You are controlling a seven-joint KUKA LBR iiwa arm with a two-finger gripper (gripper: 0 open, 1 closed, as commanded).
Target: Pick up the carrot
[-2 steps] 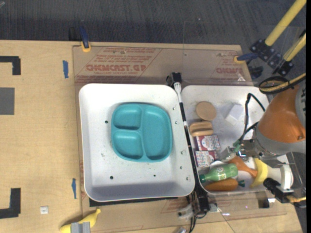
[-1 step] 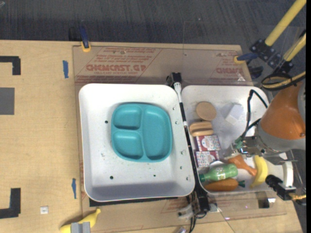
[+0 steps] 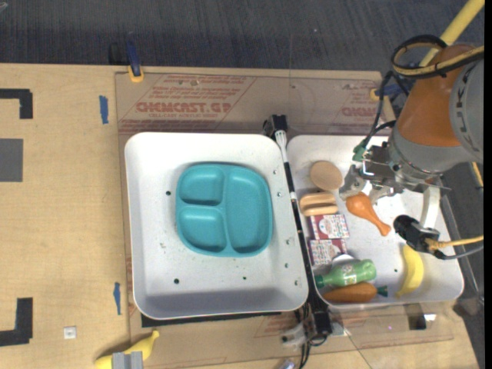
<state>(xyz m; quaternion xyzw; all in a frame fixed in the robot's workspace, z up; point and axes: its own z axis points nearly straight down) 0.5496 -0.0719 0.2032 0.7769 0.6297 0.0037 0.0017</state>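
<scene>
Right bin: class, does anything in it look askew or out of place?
Yes. The green bottle lies on its side rather than standing, pressed against a long orange-red item by the near wall of the right bin. Most of the toys crowd along the bin's left wall, several of them touching.

The tabletop [image 3: 61,206] is covered by a brown cardboard sheet [image 3: 184,102]. Two white bins are set on it: the left bin [image 3: 146,229], and touching its right side, the right bin [image 3: 446,279].
</scene>
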